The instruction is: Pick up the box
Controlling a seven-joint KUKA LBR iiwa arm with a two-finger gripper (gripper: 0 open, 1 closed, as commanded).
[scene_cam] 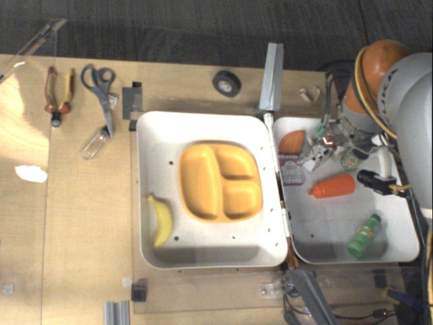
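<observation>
Camera view: the box (293,170), small with a purple pattern, lies flat in the right bin (406,249), against its left wall and toward the far end. Just beyond it sits an orange, rounded thing (292,141) in the far left corner. Just right of the box is the hand (319,153), low over the bin's far part, with the grey arm (406,93) and its orange band (379,59) rising to the right; whether the hand is open or closed I cannot tell, and nothing can be seen in its grasp. Nearer and to the right lies an orange bottle (333,187) on its side, and near the right corner a green bottle (364,235), tilted. The left bin (203,124) holds a yellow tray (220,180) with compartments in its middle and a banana (161,221) by its left wall. On the worktop (67,235) to the far left lie scissors (101,93) and pliers (57,95), and a roll of tape (226,83) beyond the left bin
</observation>
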